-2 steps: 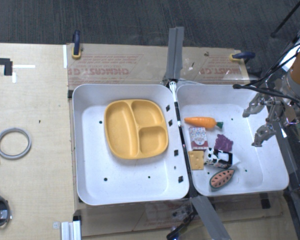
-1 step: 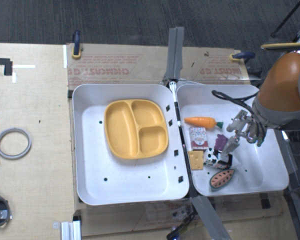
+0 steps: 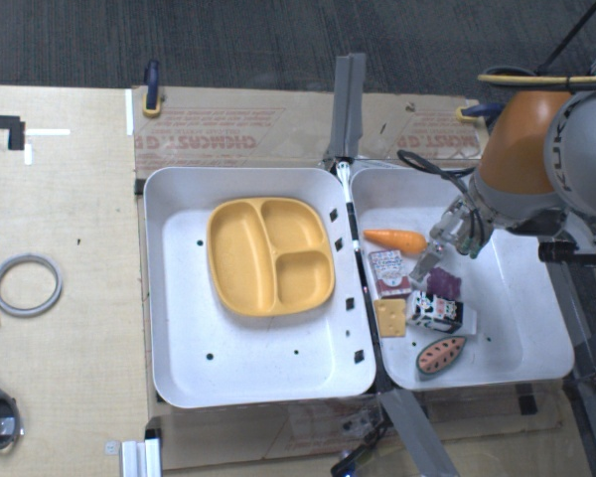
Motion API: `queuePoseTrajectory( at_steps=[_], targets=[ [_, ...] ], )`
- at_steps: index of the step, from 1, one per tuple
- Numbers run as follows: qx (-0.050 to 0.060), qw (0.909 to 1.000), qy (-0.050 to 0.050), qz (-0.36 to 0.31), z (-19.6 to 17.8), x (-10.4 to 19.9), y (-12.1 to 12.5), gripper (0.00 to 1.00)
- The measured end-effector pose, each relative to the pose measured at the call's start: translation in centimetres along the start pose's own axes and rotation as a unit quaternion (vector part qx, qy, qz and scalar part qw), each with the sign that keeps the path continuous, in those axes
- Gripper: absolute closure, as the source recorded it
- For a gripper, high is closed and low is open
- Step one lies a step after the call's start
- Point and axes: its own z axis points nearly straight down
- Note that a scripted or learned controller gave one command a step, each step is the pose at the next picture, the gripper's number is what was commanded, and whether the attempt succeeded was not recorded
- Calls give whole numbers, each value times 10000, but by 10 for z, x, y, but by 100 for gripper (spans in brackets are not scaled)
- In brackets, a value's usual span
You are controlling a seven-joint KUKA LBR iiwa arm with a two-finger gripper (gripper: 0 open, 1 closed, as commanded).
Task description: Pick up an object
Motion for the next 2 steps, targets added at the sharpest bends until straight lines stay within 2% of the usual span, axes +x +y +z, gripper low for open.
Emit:
queuePoseTrajectory(
  at_steps=[1,2],
  targets=[
    [3,10000,-17,-22,-10,0,1,100],
    [2,10000,-16,-19,-10,0,1,0]
  ],
)
